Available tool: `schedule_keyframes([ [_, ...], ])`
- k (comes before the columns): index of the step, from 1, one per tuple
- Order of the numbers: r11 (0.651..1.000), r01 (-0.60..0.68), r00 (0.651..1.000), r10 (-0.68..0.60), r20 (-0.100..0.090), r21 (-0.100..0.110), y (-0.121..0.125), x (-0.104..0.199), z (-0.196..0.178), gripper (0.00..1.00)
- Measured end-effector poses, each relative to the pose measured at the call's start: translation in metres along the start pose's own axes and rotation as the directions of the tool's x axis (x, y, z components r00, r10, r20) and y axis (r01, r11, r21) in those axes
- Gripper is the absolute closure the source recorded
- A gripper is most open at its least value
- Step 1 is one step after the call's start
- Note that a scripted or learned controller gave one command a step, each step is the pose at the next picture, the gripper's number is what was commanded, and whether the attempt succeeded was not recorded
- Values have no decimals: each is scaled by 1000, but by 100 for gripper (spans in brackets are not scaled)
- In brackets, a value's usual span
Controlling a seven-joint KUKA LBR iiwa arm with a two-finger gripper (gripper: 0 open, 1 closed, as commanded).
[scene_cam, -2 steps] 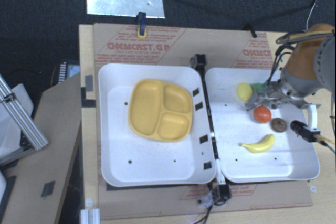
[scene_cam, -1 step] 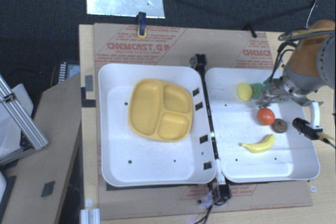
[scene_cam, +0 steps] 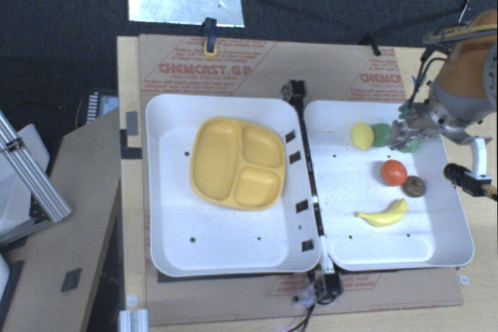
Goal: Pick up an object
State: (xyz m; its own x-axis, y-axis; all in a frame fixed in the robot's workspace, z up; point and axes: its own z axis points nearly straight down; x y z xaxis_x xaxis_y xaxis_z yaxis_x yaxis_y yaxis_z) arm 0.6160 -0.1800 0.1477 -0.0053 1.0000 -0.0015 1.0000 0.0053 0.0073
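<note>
Gripper (scene_cam: 405, 138) sits low over the far part of the right bin (scene_cam: 342, 249), arm entering from the right; finger state cannot be told from this angle. Green object (scene_cam: 381, 134) lies just left of the gripper, partly hidden by it, possibly touching; contact unclear. Yellow lemon-like fruit (scene_cam: 362, 136) is further left, touching the green object. Red tomato-like ball (scene_cam: 394, 172) is near the gripper on its near side, with a small brown item (scene_cam: 414, 186) touching the ball's right. Banana (scene_cam: 383, 214) lies further toward the near rim. Yellow divided plate (scene_cam: 236, 162) rests in the left bin (scene_cam: 167, 245), well apart to the gripper's left.
</note>
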Motion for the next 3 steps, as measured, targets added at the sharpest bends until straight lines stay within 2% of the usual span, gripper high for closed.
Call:
schedule_keyframes([
  [1,1000,0,1000,0,1,-2,0,-2,-65,100],
  [2,1000,1,1000,-1,0,1,2,-2,-101,100],
  [3,1000,5,1000,-5,-3,5,6,56,-90,100],
])
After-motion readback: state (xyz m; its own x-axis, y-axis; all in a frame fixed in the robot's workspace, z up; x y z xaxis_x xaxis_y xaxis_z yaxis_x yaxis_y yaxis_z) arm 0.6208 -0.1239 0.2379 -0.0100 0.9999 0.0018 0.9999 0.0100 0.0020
